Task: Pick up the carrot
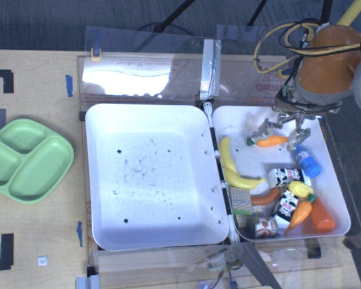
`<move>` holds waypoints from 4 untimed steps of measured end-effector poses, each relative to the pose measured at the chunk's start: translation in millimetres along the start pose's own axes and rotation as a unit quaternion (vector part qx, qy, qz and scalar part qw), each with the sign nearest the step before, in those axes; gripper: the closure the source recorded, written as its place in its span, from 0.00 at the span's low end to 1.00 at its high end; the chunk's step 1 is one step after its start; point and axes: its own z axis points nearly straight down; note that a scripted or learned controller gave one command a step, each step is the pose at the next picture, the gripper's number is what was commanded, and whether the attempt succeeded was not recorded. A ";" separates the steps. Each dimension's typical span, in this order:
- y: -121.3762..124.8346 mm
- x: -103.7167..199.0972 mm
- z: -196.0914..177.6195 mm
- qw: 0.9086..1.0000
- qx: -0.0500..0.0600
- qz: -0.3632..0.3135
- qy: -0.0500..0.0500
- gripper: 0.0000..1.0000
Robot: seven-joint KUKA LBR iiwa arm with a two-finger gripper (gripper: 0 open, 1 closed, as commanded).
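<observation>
Spread wide, the gripper straddles the carrot near the right bin's back edge, a finger at either end, gripping nothing yet (a second carrot lies among toys toward the front corner).

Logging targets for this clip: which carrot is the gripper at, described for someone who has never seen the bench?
Look in the right bin, at its far end beneath the gripper. The carrot lies there on bare white floor, orange with a green tip pointing left. The other carrot sits in the cluttered near end, tilted among toys.
</observation>
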 end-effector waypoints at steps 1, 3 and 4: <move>0.1 0.0 0.2 1.000 0.000 0.000 0.000 0.00; -2.2 -2.5 -12.8 1.000 0.004 0.003 -0.004 0.00; -1.0 15.5 7.9 0.998 -0.005 -0.070 -0.001 0.00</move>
